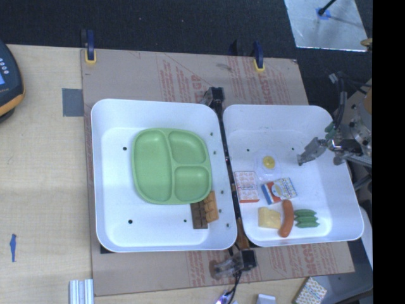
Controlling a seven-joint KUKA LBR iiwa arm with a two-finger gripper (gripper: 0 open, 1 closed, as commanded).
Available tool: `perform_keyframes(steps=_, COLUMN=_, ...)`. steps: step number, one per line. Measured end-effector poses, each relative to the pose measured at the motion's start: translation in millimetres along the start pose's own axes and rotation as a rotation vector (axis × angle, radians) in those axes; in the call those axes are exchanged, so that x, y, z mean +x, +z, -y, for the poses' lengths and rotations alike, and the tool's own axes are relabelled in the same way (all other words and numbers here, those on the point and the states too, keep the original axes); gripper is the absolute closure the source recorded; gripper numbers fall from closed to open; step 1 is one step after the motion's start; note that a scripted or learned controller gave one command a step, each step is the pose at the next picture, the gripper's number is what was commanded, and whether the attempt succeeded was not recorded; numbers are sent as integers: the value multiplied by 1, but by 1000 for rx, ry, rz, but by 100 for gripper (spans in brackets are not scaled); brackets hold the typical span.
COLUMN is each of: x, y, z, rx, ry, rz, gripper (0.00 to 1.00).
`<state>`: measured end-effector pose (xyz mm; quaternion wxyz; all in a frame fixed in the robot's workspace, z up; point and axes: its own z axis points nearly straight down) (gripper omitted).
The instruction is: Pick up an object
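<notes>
My gripper (325,153) hovers over the right side of the right bin (342,189), open with nothing between its grey fingers (309,152). Left of it and lower in the bin lie a small clear lid with a yellow disc (269,163), a red-and-white packet (246,186), a blue, red and white packet (279,189), a yellow cheese wedge (268,218), an orange-red sausage (286,218) and a green pea pod (305,218). All of these are apart from the gripper.
The left bin (107,170) holds a green divided plate (171,165) and a brown waffle-like bar (204,211) at the plate's lower right. A black clip (216,95) sits at the top of the seam between the bins. A yellow device (7,78) is at the far left.
</notes>
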<state>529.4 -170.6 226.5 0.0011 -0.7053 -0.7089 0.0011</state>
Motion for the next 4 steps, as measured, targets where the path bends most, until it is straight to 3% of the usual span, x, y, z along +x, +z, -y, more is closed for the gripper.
perform_keyframes(steps=1, x=51, y=64, z=57, rx=11, ry=0, rz=-5, gripper=0)
perform_keyframes(steps=2, x=47, y=138, z=-5, rx=-2, ry=-3, rz=2, gripper=0)
perform_keyframes(steps=3, x=46, y=125, z=-2, rx=1, ry=-2, rz=2, gripper=100)
perform_keyframes(steps=4, x=134, y=29, z=-63, rx=-12, ry=-6, rz=-1, gripper=100)
